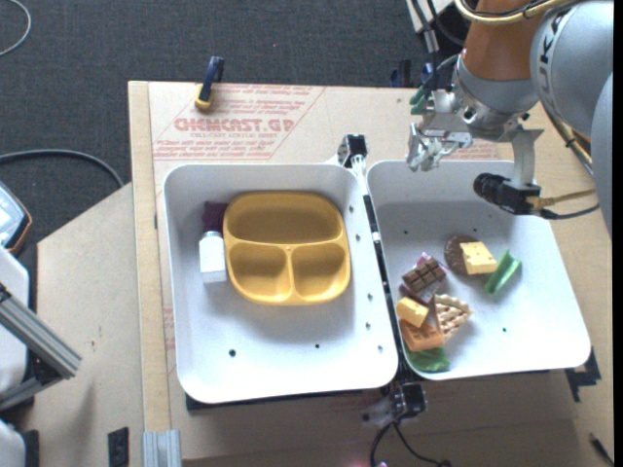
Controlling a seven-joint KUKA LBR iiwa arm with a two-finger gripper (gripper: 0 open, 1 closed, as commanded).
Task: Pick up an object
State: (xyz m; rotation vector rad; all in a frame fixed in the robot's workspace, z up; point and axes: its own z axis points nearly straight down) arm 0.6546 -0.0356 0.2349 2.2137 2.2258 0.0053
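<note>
My gripper (pixel 424 156) hangs over the far left corner of the right bin (pixel 545 334), fingers open with nothing between them. Below it in that bin lies a cluster of small toy foods: a chocolate bar piece (pixel 422 275), a brown cookie (pixel 456 251) under a yellow cheese block (pixel 477 258), a green pod (pixel 503 271), a waffle (pixel 450 311), an orange-yellow wedge (pixel 418 324) and a green leaf (pixel 430 360). These items sit well toward the near side of the gripper.
The left bin (pixel 195 348) holds a yellow divided tray (pixel 286 246), a small white bottle (pixel 212 255) and a dark purple item (pixel 214 212). A black camera (pixel 504 192) on a bracket juts from the wrist. A blue-yellow clamp (pixel 208 83) lies on the cardboard.
</note>
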